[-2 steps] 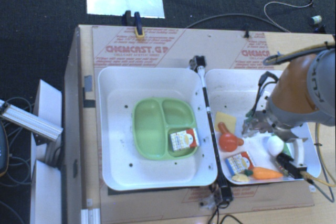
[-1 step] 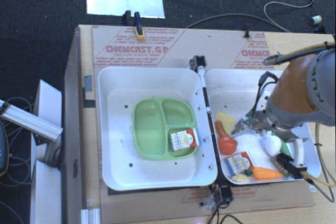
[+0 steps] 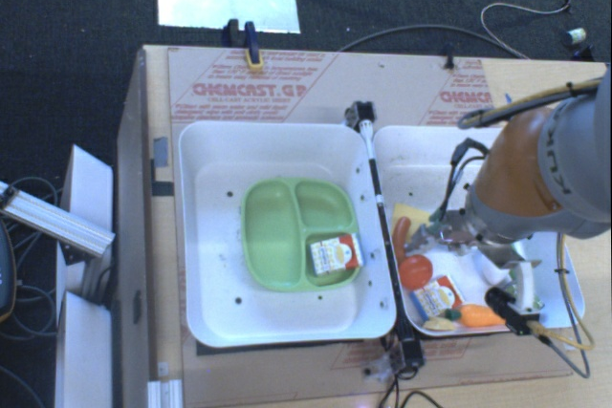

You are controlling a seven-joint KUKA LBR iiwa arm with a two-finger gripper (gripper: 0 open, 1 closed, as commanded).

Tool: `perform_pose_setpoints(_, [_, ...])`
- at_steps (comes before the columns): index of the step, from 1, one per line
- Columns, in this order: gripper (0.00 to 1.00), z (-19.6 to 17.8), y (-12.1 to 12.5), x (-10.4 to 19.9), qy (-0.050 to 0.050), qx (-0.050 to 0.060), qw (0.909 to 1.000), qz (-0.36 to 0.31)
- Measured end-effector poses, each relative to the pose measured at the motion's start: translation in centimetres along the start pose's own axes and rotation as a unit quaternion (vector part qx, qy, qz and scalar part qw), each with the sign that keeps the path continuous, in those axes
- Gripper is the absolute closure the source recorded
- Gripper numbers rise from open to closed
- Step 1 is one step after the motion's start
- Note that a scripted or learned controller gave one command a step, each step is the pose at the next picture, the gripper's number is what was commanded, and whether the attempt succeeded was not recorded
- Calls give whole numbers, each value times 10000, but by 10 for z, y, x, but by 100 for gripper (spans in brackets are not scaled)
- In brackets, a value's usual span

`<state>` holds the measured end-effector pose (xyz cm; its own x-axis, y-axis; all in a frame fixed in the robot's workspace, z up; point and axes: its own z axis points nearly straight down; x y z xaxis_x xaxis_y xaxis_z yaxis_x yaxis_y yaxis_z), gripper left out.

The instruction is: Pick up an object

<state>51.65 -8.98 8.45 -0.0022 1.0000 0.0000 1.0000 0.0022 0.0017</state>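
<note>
Nearest me, along the right bin's [image 3: 421,148] front rim, I see a small carton [image 3: 437,297], an orange carrot-like piece [image 3: 478,315] and a pale banana-like piece [image 3: 438,324], all crowded against that edge. Red tomato [image 3: 415,271] sits just behind the carton, red sausage-shaped piece [image 3: 401,231] and a yellow block [image 3: 413,216] near the divider wall. Gripper [image 3: 442,237] hangs low over that cluster, beside the tomato; I can't tell finger state, nothing visibly held. Arm covers the bin's right half, so little open room there. Left bin [image 3: 206,301] has a green divided plate [image 3: 287,225] centred, a second carton [image 3: 334,255] in its front-right compartment, wide margins on all sides.
</note>
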Motion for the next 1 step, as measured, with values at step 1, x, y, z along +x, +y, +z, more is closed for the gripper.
perform_pose_setpoints(1, [100,-10,1,0,-1,-11,10000,-5])
